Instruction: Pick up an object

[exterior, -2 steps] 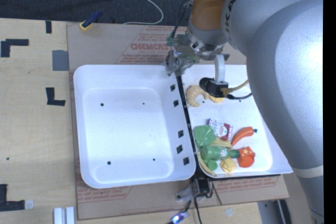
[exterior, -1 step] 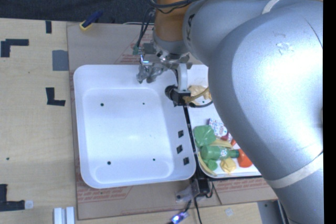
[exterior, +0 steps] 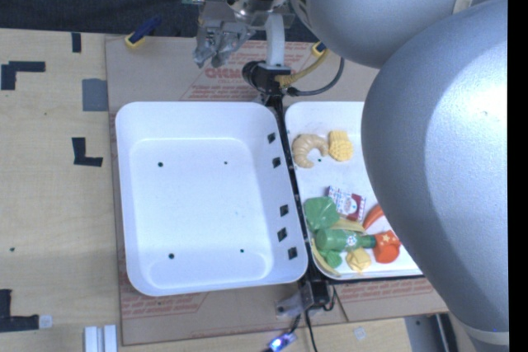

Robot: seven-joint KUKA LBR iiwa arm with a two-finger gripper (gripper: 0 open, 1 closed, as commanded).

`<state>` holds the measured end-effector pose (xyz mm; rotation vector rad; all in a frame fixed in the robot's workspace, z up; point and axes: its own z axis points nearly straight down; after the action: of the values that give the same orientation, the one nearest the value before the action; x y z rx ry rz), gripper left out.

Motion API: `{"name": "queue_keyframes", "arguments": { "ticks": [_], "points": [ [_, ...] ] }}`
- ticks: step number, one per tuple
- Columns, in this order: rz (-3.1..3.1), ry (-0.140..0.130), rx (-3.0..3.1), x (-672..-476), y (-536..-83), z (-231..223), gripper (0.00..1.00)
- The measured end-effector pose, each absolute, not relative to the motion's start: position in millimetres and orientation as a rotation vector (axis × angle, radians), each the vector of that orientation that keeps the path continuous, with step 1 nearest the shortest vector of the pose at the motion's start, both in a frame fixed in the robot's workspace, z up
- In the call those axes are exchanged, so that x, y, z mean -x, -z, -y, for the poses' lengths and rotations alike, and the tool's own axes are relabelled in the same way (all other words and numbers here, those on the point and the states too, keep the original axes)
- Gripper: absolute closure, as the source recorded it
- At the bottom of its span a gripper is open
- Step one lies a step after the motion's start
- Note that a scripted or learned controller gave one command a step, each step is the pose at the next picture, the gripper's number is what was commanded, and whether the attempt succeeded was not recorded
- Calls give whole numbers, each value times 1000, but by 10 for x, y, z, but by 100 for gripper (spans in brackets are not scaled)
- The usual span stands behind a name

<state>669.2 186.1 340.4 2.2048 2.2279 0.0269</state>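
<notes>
The tool (exterior: 216,45) hung over the far edge of the surface (exterior: 49,177), beyond the left bin (exterior: 198,198); its grip could not be made out. A croissant (exterior: 307,148), corn (exterior: 340,146) and other toy food lay in the right bin (exterior: 318,115).

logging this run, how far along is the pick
Nothing looks picked yet. The gripper sits above the far edge of the left bin, with no object seen in it. The croissant, corn and other toys lie in the right bin. The whole grasp remains.
</notes>
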Motion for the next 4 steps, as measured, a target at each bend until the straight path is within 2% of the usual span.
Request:
{"name": "queue_keyframes", "arguments": {
  "ticks": [1, 2, 3, 4],
  "points": [
    [-2225, -26, -2207, -6674, -5047, -2369, 100],
    [-2223, -2, -2217, -6639, -5366, -2336, 100],
    [-2217, 4, -2226, -6611, -5348, -1691, 100],
    [-2215, 3, -2228, -6688, -5344, -957, 100]
  ]
}}
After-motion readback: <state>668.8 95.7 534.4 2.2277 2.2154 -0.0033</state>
